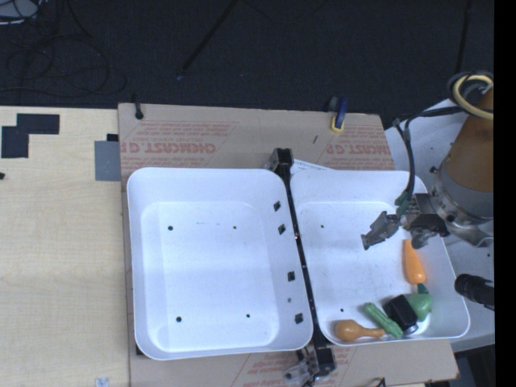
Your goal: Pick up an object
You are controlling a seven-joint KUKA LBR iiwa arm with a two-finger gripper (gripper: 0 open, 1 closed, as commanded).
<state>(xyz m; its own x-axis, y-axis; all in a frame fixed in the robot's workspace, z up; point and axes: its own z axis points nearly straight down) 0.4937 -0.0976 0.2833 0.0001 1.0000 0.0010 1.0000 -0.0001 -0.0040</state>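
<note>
Nearest the camera, at the front of the right bin (347,216), lay a small heap of toys: an orange pear-shaped piece (355,330), a green stick (380,318), a black block (401,311) and a green rounded piece (421,303), all crowded together against the front right corner, likely because the bin's curved wall gathered them there. An orange carrot-like toy (414,265) lay just behind them along the right wall. The gripper (379,232) hung over the middle of that bin, behind and to the left of the carrot and apart from it, with nothing seen between its fingers. Whether those fingers stood apart or together could not be told, since the dark tip was small and blurred against the white floor. The left bin (145,208) lay alongside, the two meeting at a black divider (292,240). Any pick seemed not yet begun; the carrot, lying alone, looked the easiest target, while the cornered heap offered little room for fingers.
</note>
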